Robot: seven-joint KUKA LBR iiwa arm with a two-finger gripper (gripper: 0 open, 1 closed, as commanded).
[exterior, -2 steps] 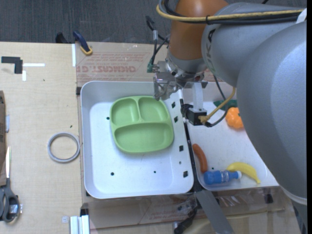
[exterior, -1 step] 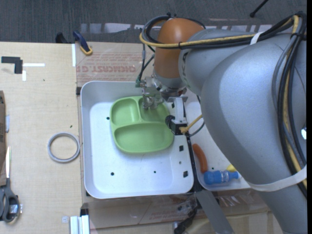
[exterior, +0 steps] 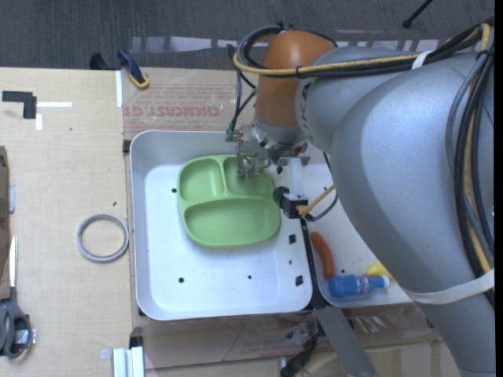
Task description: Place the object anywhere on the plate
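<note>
green divided plastic plate [exterior: 228, 210]: i'm hovering my hand [exterior: 250, 163] over its rim; grip unreadable, risking a miss.

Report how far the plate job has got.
Done: the gripper is positioned over the upper right compartment of the green plate in the left bin. In hand: I cannot tell whether it holds anything, as the wrist hides the fingertips. Left: nothing shows lying on the plate. An orange sausage-like item and a blue bottle lie in the right bin.
</note>
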